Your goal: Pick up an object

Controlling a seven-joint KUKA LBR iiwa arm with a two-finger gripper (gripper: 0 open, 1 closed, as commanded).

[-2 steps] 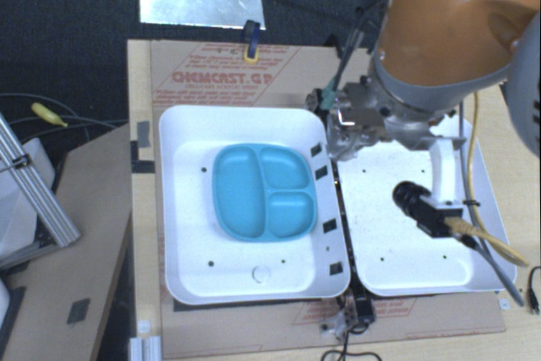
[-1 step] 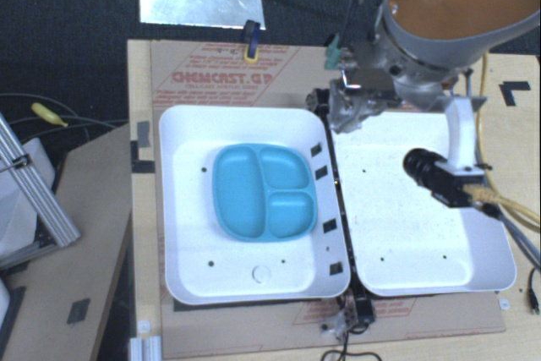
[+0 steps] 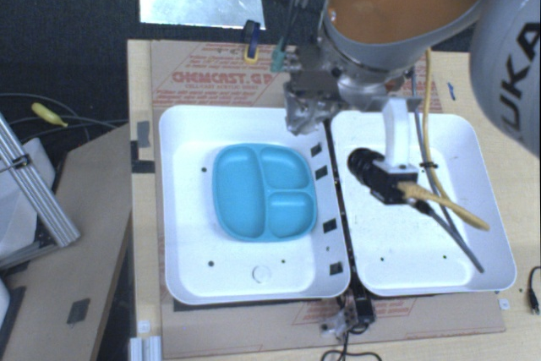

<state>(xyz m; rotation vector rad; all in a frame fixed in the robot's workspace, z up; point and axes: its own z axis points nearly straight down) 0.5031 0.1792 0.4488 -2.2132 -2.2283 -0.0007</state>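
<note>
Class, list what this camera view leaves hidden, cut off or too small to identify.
All in the camera view:
1. Right bin: far rim partly hidden behind the arm.
2. Arm: cut off by the top edge.
3. Small round mark in front of the blue plate: too small to identify.

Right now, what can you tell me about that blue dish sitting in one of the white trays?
The blue plate is a shallow, rounded-rectangle dish that looks like smooth light-blue plastic. Raised ridges split it into three compartments: one large on the view's left and two smaller on its right. It lies flat, right way up and slightly turned, near the middle of the white bin on the view's left, resting on the bin's floor. The gripper is beyond its upper right corner and appears clear of it.
</note>
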